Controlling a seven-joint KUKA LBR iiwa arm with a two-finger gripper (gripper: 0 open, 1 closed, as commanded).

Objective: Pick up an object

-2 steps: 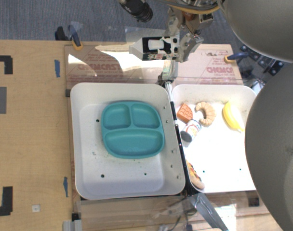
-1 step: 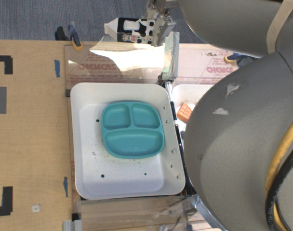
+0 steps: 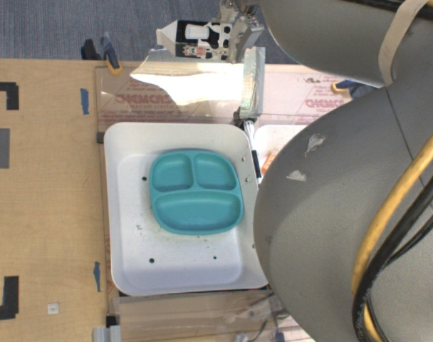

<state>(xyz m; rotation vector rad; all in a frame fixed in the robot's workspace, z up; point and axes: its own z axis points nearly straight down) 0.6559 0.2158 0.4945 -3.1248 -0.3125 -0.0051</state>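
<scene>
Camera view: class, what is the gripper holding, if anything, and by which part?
It cannot be told. The grey arm covers the right bin, and no hold can be seen. The teal plate lies untouched in the left bin.

Big grey arm (image 3: 345, 212) here, smooth rounded casing, faint scuff marks on the shell, black and yellow cables (image 3: 398, 198) along its side, pale strap (image 3: 402, 23) around the upper section.

Arm (image 3: 345, 212) blocks right bin; teal plate (image 3: 196, 191) fills left bin's (image 3: 131, 262) middle.
</scene>
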